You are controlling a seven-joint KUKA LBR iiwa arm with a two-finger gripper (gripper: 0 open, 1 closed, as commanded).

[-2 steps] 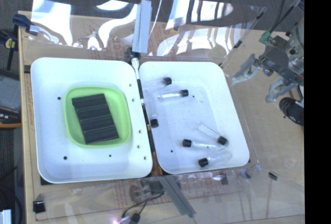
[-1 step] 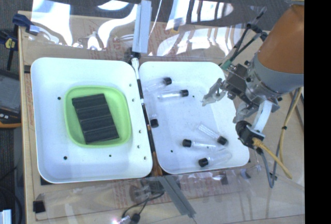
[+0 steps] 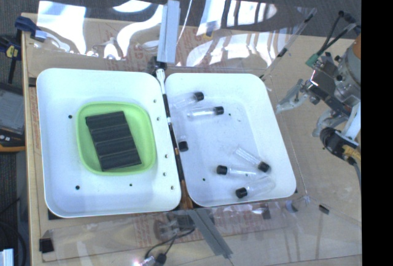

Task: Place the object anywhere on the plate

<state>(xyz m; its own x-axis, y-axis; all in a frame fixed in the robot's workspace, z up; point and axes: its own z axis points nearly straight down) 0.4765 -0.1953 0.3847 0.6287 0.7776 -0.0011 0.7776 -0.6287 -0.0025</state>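
The claw [image 3: 293, 99] sits at the right side of the worktop [image 3: 319, 185], outside the right bin [image 3: 270, 136] and just past its upper right edge. Its metal fingers point left toward the bin, but whether they are spread or closed cannot be told; nothing is seen between them. Behind it, the arm's wrist [image 3: 334, 83] runs off to the right with cables and fittings.

In the right bin lie several clear tubes with black caps. One tube [image 3: 206, 112] lies near the top middle, with a cap [image 3: 198, 97] just above it. Another tube [image 3: 252, 159] lies lower right, and two more [image 3: 236, 171] [image 3: 255, 188] near the bottom edge. A small cap [image 3: 182, 145] rests by the bin's left wall.

The left bin [image 3: 55, 136] touches the right one along a shared seam. In it sits a green plate [image 3: 144, 129], and on the plate lies a dark ribbed block [image 3: 112, 140], tilted slightly.
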